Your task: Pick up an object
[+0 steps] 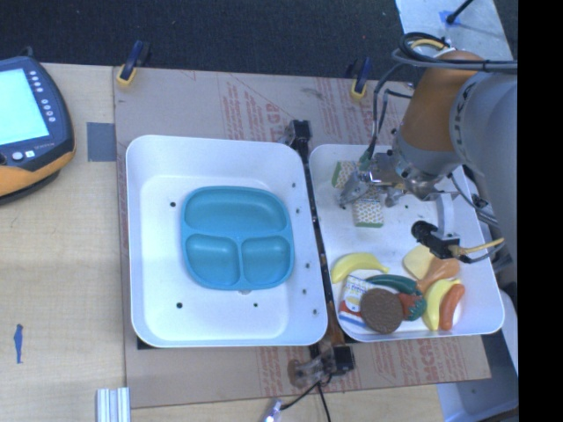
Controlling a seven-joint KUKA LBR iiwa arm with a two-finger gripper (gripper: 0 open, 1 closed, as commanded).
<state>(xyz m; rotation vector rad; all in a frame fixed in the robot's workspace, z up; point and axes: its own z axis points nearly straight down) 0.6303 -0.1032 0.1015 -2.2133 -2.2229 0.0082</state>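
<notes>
Nearest, at left, a blue divided plate [236, 236] sits in the left bin [145, 236]. Right bin [488, 323]: the pincer [369, 187] hovers at a small packet [369, 211]; its grip state I cannot tell. Centre over the packet before closing.

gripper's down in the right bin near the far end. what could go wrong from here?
1. The gripper sits over a small pale block with a green-white piece close beside it; it may nudge one and grasp neither.
2. It works near the right bin's far wall, so a pushed item could jam there.
</notes>
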